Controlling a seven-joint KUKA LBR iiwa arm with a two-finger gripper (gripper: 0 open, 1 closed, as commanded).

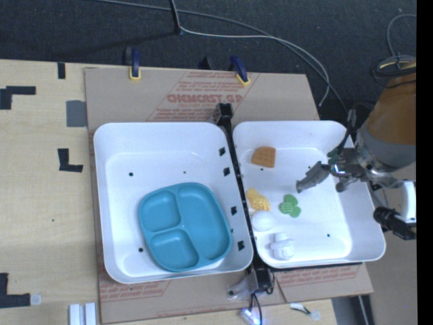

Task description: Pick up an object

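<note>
- The dark two-finger tool [312, 178] hangs over the right-hand shallow white bin [338, 250], pointing left; whether its fingers are spread or pressed together cannot be told, and nothing is seen between them.
- The nearest candidate, a small green leafy plastic piece [291, 206], lies on the bin floor just below-left of the tool.
- Advice: centre over the green piece, then descend straight, keeping clear of the yellow lumpy piece [257, 200] beside it.
- The grey arm [385, 141] enters from the right, wrist low over the bin's right rim.
- The orange-brown block [264, 156] and the white items [281, 244] lie farther off.
</note>
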